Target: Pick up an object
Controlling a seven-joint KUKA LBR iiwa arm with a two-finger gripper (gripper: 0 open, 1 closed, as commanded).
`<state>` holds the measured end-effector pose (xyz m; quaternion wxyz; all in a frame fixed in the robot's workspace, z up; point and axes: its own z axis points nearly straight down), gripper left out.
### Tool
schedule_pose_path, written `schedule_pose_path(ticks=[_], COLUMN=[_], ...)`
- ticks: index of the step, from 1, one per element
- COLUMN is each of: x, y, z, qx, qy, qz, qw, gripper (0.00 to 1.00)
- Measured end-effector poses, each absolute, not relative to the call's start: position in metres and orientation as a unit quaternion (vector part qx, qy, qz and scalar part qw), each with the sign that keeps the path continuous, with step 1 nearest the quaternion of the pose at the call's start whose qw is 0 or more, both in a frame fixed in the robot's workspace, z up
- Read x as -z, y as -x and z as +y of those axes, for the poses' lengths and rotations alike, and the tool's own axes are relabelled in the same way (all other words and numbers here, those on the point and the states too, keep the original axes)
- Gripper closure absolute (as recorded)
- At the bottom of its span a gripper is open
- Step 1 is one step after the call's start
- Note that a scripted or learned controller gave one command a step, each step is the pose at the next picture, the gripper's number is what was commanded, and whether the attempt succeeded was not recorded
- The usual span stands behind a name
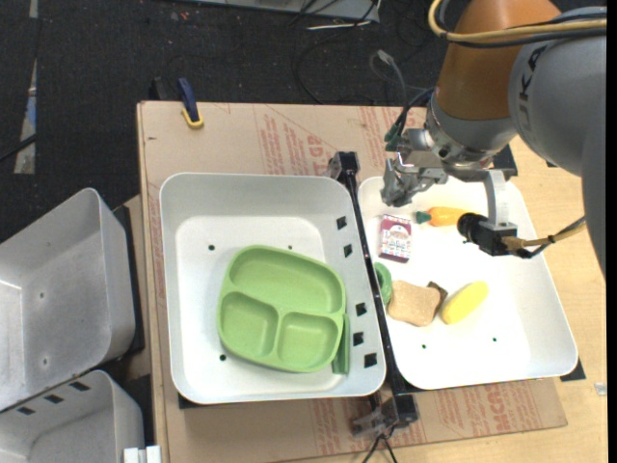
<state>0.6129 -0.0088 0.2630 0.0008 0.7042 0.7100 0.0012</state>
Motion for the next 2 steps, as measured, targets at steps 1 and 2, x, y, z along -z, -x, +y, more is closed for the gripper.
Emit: schedule_pose_path(ticks=[1,2], x=[-0.253,-0.234], y=[-0.61,-0.625], z=[0.046,0.092], qx=[0.0002,-0.0005], qy=[-0.704,-0.705], qz=[0.71,0.71], qw=[-0.001,0.0], gripper=[1.0,1.0])
